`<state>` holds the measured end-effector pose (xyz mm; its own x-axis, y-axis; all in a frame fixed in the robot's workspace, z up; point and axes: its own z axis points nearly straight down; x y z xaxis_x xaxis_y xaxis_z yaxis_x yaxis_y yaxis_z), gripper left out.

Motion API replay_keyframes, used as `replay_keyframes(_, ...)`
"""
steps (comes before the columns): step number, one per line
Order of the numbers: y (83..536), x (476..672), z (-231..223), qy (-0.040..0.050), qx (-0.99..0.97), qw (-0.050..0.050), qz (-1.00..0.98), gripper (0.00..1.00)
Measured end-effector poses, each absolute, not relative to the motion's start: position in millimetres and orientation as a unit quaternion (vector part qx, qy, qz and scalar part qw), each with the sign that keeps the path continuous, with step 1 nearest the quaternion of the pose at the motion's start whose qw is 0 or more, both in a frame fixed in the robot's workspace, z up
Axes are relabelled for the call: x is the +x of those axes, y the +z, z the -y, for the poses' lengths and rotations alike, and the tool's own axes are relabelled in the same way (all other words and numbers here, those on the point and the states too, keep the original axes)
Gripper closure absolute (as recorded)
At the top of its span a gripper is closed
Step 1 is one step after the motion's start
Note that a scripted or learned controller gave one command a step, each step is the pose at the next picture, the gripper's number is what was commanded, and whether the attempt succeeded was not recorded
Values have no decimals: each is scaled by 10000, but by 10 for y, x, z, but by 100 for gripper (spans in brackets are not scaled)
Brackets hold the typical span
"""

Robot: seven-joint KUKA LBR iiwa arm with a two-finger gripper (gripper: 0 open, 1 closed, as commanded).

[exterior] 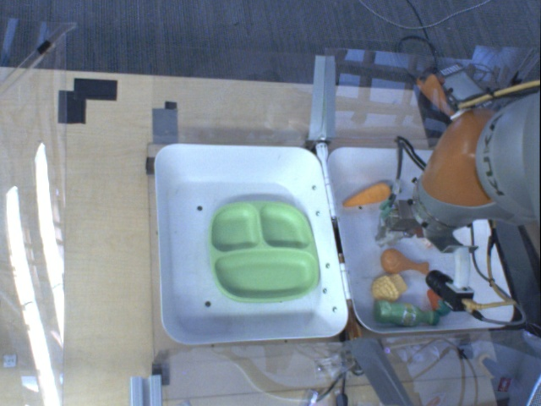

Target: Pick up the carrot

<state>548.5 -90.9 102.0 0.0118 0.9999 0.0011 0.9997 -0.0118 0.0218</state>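
An orange carrot (368, 196) lies in the right bin (355, 252), near its upper left, pointing left. My gripper (396, 224) hangs just below and right of the carrot's thick end, under the arm's orange band. Nothing is visibly held between its fingers, and the carrot rests on the bin floor.
The left bin (182, 227) holds a green divided plate (264, 251). In the right bin's lower part lie a toy chicken drumstick (401, 263), a yellow corn piece (388, 288), a green bottle (407, 314) and a small red item (433, 296). Cables run along the right.
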Motion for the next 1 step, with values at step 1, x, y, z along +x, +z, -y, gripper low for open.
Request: replay_keyframes(1,1855,5160,691,20,7574,19,-6530,100)
